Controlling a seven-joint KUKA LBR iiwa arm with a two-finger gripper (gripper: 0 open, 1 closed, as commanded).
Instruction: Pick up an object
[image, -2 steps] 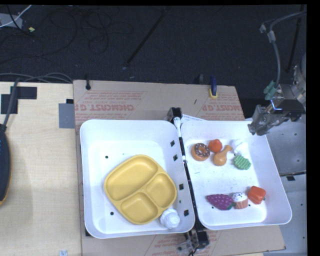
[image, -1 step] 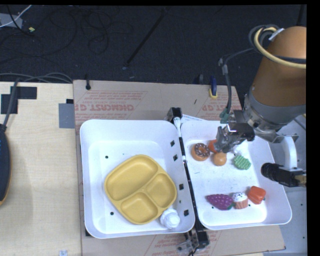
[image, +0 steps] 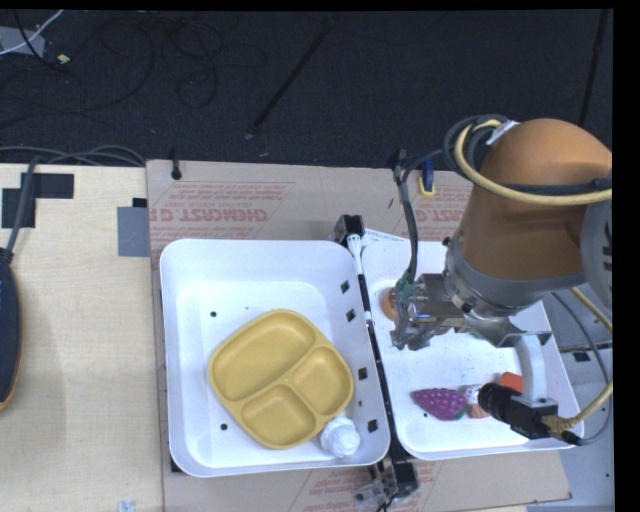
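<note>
Purple bumpy grape-bunch toy (image: 440, 402) lies lower right; grey two-finger gripper (image: 410, 335) hangs up-left of it, probably choosing a target; its opening I cannot tell.

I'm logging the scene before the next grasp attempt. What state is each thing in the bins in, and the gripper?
Yellow divided plate: flat, right side up, compartments bare, in the left bin.
Small white bottle: lying by the plate's near edge, left bin.
Purple grape bunch: lying loose in the right bin.
Orange thing: partly hidden, kind unclear.
Gripper: low over the right bin, grip unclear.
</note>
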